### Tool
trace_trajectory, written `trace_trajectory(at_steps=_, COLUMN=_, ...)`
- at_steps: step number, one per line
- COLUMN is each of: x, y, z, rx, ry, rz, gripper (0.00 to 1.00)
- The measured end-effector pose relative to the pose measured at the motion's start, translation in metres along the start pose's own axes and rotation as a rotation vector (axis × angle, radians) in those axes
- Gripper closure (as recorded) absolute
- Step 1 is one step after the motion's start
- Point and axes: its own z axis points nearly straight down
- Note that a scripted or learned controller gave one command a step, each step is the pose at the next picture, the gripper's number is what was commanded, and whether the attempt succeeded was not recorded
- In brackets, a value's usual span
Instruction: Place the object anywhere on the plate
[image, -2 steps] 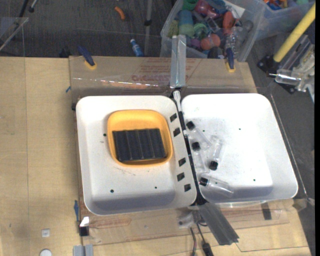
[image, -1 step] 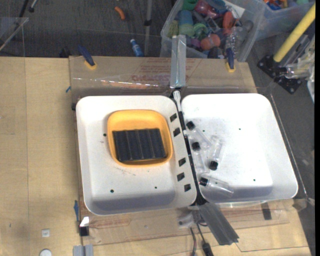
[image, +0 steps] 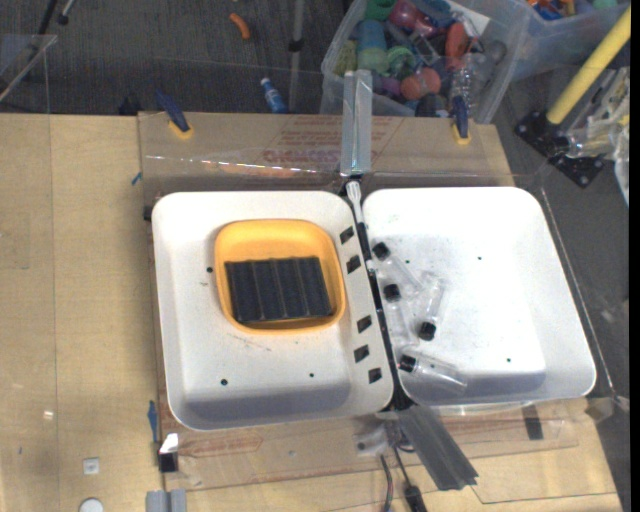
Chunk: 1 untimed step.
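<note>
A yellow-orange plate (image: 232, 245) with rounded corners sits in the left white bin (image: 190, 370), toward its back half. A black ridged rectangular object (image: 278, 288) lies flat on the plate and covers most of its floor. In the right white bin (image: 520, 260), several small clear vials with black caps lie loose near the left wall. One vial (image: 428, 300) is near the middle, another (image: 432, 371) is at the front left, and a third (image: 385, 253) is farther back.
A ridge with black marks (image: 360, 300) divides the two bins. Behind them stand an upright metal strip (image: 355, 125) and a clear tub of colourful toys (image: 420, 50). A yellow pole (image: 600, 60) leans at the back right. A grey bracket (image: 440, 450) juts out at the front.
</note>
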Motion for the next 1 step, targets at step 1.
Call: trace_trajectory(at_steps=1, x=-0.0015, y=0.0024, z=-0.0136, rx=-0.001, ry=0.0, rz=-0.291, gripper=1.0)
